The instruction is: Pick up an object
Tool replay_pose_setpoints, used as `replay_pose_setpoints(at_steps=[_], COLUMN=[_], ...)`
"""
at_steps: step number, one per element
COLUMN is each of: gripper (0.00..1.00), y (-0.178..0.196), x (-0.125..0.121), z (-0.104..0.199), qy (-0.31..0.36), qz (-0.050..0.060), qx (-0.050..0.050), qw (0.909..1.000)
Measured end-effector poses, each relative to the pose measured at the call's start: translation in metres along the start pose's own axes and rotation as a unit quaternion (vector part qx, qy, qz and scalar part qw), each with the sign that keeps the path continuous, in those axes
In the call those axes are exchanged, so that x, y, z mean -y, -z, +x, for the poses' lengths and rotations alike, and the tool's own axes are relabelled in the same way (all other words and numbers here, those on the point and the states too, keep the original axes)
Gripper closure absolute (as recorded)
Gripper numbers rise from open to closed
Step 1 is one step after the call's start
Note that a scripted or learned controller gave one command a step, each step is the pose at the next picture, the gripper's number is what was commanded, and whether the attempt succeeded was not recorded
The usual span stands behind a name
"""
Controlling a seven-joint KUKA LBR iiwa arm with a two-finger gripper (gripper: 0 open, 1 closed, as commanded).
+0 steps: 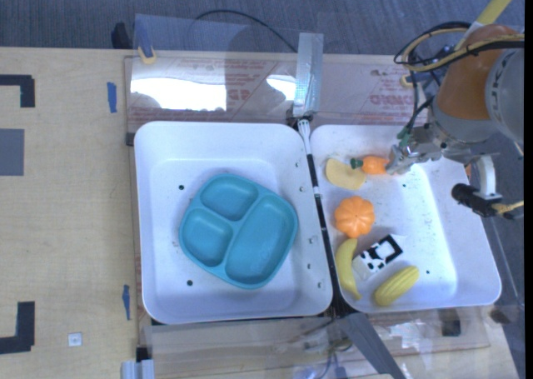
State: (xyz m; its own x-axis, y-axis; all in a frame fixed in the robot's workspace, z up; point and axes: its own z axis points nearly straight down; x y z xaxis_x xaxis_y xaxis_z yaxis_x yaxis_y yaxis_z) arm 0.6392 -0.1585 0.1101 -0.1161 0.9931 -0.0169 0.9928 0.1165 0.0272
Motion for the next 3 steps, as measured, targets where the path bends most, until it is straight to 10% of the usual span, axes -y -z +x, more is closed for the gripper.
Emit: replay_pose_setpoints(at_steps=[1,3], gripper=[1.00,1.00], y=[0.092,0.096], x=[-0.022,-0.033], z=[0.041,0.017], qy=[-0.061,-0.023], qz=[0.009,0.012], qx=[-0.007,-0.007], qw=[0.9981,0.9997])
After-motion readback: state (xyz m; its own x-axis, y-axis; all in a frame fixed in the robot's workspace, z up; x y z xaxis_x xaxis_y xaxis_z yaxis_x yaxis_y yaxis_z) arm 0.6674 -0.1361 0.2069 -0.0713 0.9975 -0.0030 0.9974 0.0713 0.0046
